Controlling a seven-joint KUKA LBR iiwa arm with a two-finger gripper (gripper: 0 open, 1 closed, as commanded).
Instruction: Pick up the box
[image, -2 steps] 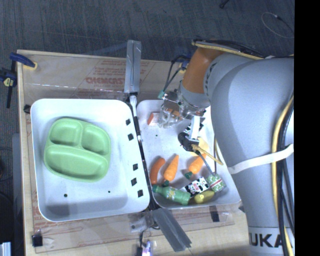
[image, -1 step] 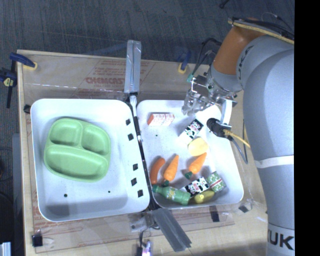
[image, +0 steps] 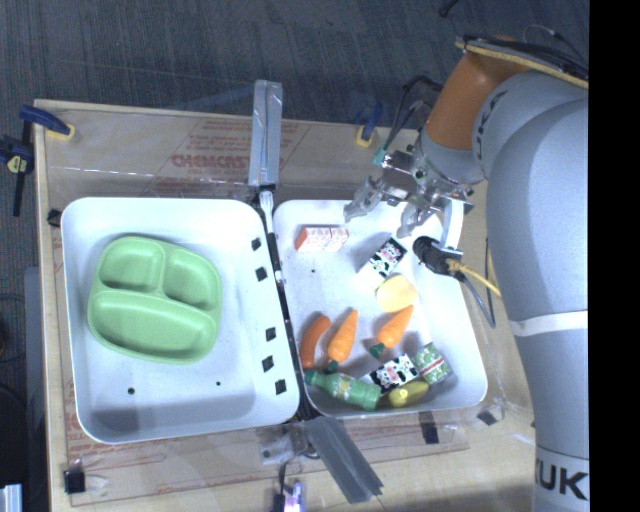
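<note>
Overhead, arm (image: 520, 150) reaching from right; gripper (image: 385, 212) spread wide, holding nothing, near box (image: 321, 238) in right bin (image: 300, 310).

green bottle (image: 345, 388) partly under the carrots (image: 341, 335); arm (image: 535, 190) cut off at bottom and top edges

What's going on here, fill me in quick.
The arm reaches in over the right bin, its gripper spread open above the far end, holding nothing. The box lies flat just beside it, not yet picked up. Carrots, cartons and other toy food sit nearer. A green tray lies in the left bin.
</note>
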